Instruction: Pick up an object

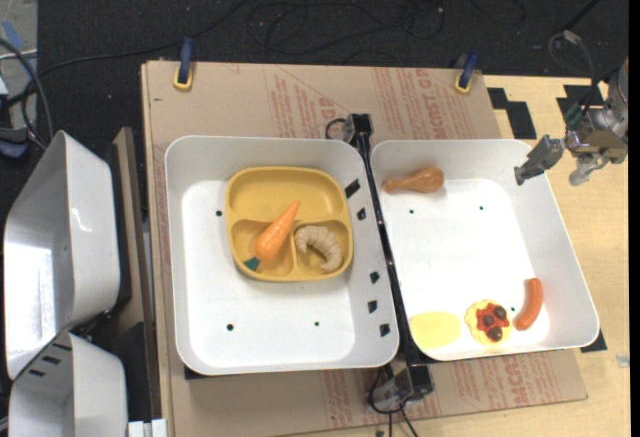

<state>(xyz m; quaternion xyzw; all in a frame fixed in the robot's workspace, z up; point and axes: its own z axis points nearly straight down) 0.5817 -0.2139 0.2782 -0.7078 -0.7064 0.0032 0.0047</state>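
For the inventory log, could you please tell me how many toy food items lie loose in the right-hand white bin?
4: a brown drumstick near the far-left corner, then a yellow disc, a small pizza and a red sausage along the near edge.

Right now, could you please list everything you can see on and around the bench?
bins: 2, white, side by side on the bench
plate: 1, yellow, divided, in the left bin
carrot: 1, orange, on the plate, lower left part
shrimp: 1, pale beige, on the plate, lower right part
drumstick: 1, brown, right bin, far left corner
sausage: 1, orange-red, right bin, near right corner
pizza: 1, yellow with red and dark toppings, left of the sausage
disc: 1, pale yellow, flat, left of the pizza
clamps: 2, yellow, far edge of the bench
gripper: 1, grey, open, over the right bin's far right rim
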